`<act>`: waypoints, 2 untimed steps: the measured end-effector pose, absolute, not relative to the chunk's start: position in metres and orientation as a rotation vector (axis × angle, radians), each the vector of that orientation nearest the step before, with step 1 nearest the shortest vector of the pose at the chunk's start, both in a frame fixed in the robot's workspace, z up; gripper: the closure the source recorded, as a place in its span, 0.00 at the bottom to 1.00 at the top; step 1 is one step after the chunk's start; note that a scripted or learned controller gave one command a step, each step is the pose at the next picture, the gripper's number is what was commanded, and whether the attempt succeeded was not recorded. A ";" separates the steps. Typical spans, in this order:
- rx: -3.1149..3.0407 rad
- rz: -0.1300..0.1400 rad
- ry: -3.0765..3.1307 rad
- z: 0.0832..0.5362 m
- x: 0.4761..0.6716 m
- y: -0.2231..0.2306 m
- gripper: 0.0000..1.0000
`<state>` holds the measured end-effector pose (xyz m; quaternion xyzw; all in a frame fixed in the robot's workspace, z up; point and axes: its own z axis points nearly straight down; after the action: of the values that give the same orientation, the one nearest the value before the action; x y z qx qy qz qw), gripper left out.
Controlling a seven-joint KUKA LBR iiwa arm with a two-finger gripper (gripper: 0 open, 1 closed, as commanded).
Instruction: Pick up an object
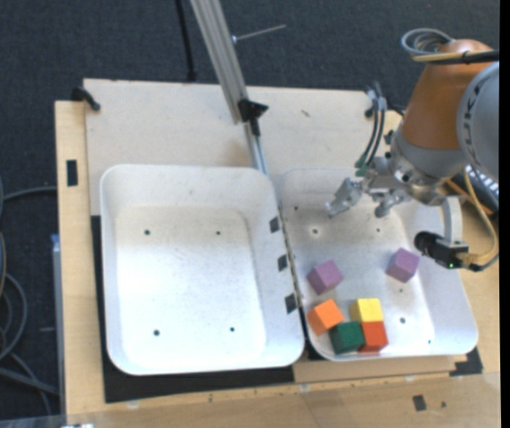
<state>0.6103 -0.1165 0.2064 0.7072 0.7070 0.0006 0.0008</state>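
gripper (pixel 364 199) hangs over the 12 o'clock part of the right bin (pixel 433 333), metal fingers spread apart, nothing between them. the blocks lie toward the bin's 6 o'clock. two matte purple cubes sit apart: one (pixel 324 275) nearer the bin's centre, the other (pixel 403 265) at its 3 o'clock side. a tight cluster lies lower down: orange cube (pixel 327 314), green cube (pixel 348 336), yellow cube (pixel 368 309), red-orange cube (pixel 375 334), touching. left bin (pixel 121 194) is smooth white plastic, rounded corners.
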 end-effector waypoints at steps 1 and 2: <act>2.226 -0.007 2.225 0.148 0.563 -0.102 0.00; 2.221 0.005 2.215 0.098 0.528 -0.089 0.00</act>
<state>0.5280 -0.0893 0.0979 0.7080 0.7063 0.0016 0.0024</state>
